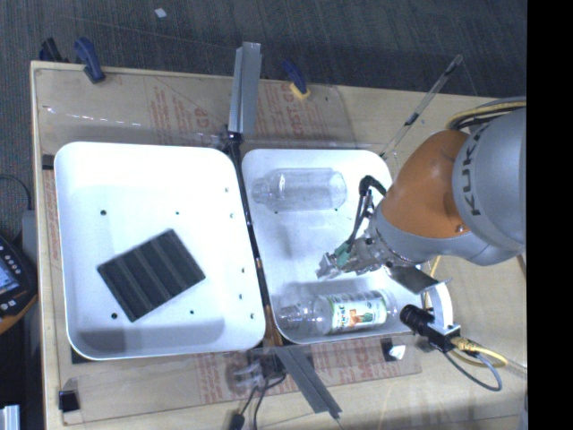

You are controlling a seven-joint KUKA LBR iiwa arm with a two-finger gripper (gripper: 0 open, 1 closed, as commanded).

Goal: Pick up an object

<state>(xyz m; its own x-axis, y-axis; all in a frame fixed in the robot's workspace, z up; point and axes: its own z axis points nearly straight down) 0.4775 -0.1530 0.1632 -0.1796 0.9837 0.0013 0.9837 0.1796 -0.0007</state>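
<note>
Hovering the hand (336, 263) in the right bin (295, 161), just above the labelled bottle (338, 313) lying along its near wall; grip state unclear. Advising centring over the bottle's body before descending.

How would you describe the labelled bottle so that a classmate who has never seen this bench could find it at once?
Start at the right-hand white bin, the one the arm reaches over. Along its near edge, just below the gripper, a clear plastic bottle with a label lies on its side. The other clear bottle, lying at the far end of this bin, has no label, while this one has a colourful green and orange label.
</note>
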